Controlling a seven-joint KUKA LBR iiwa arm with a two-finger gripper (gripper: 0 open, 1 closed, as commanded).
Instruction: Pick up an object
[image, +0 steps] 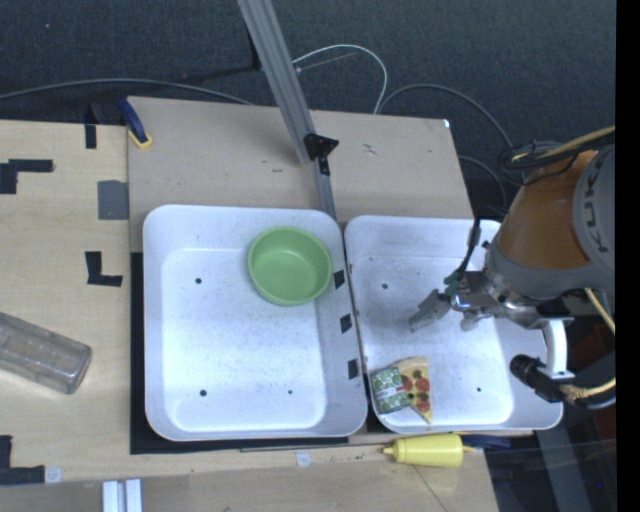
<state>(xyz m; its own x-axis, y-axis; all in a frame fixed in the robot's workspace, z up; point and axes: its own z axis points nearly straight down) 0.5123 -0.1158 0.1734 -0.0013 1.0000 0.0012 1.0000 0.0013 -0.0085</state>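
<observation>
My gripper (427, 311) hovers over the middle of the right bin (400, 250), reaching in from the right and tilted toward the lower left. No object shows at its tip. A small packet (402, 387) printed in green, red and yellow lies in the right bin's front left corner, a short way below and left of the gripper. A green bowl (289, 265) sits upright in the back right part of the left bin (200, 330).
A yellow squeeze bottle (428, 450) lies on the bench just in front of the right bin. A clear plastic container (40, 352) lies at the far left. A grey metal pole (290, 90) slants down to the bins' shared back edge. Cables run behind the bench.
</observation>
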